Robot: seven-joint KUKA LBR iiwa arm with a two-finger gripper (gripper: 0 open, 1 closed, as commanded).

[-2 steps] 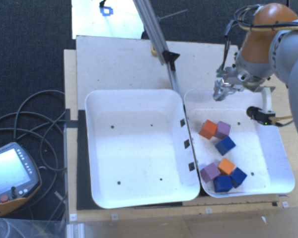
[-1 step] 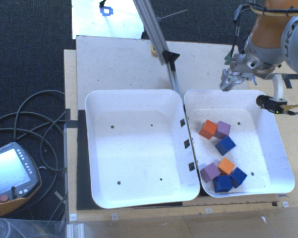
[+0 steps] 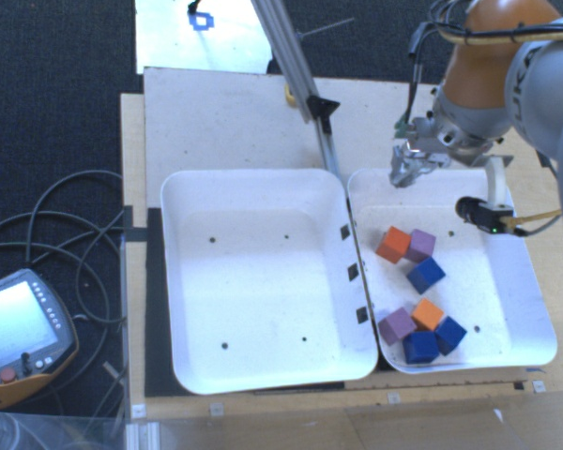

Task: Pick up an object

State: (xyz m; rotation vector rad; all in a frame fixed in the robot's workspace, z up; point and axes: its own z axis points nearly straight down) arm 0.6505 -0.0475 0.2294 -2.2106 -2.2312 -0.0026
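Nearest the lens, 7 small blocks (image 3: 420,298) lie loose in the right bin (image 3: 530,298) — well below the claw (image 3: 408,169), which hangs over that bin's far rim, likely poised to drop on one. Whether it is spread or pressed together I cannot tell. The left bin (image 3: 263,279) sits on a pale bench (image 3: 216,111) — dark carpet (image 3: 47,82) and cables (image 3: 66,223) lie further off to the claw's side.

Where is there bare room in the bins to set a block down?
The left bin has bare floor from wall to wall. In the right bin, blocks crowd the middle and near edge, from the orange block down to the blue block; its far strip lies under the gripper.
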